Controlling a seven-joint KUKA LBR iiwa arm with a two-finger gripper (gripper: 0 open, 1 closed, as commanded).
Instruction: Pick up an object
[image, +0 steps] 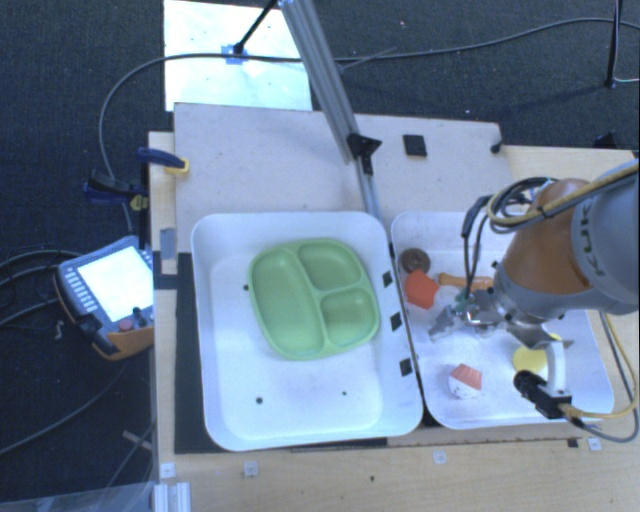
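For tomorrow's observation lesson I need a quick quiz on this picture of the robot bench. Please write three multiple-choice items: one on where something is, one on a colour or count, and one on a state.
1. Where does the green tray lie?
A. In the left bin
B. In the right bin
C. On the floor

2. How many sections does the green tray have?
A. One
B. Three
C. Six

3. How does the green tray sit?
A. Standing on edge
B. Flipped face down
C. Flat, open side up

Answers:
1. A: the green tray lies inside the left bin, while the arm works over the right bin.
2. B: one long section and two smaller ones show.
3. C: its hollows face the camera.

The right bin also holds an orange block, a brown disc and a small white and orange object.
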